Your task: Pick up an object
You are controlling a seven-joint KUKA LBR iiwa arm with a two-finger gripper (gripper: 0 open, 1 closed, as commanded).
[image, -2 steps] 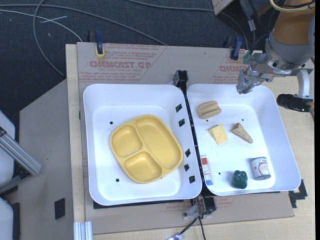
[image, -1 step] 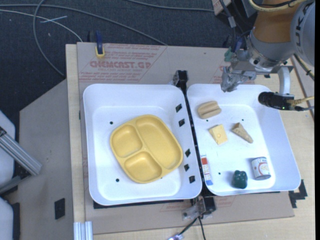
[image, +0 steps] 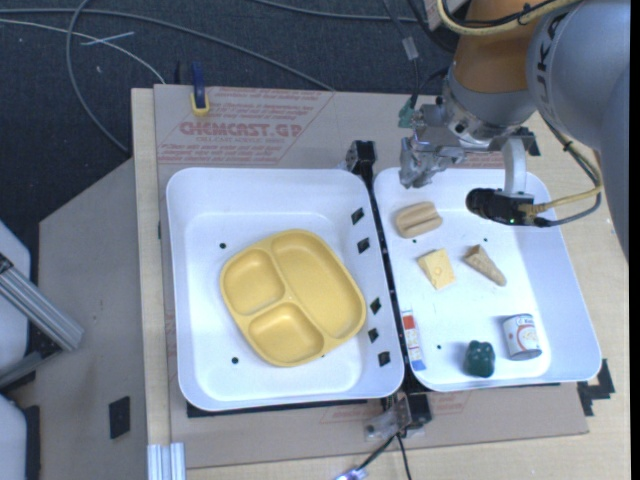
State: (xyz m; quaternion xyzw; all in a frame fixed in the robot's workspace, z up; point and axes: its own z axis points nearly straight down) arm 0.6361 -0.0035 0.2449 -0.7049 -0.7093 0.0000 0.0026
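Bread roll [image: 418, 218] lengthwise left-right, slightly tilted

We see a plain yellow divided tray [image: 292, 297] in the white left bin [image: 190, 268]. In the white right bin [image: 570, 298]: a tan bread roll [image: 417, 218] at 11 o'clock, a yellow cheese block [image: 436, 268], a dark green pepper [image: 480, 358] at 6, and a red-and-white can [image: 520, 335] at 5.

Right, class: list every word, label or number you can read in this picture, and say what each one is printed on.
"CHEMCAST GP", large red print on the brown board under the bins; the smaller red lines around it are too blurred to read.
Label on the small can: too small to read.
Print on the tube: too small to read.
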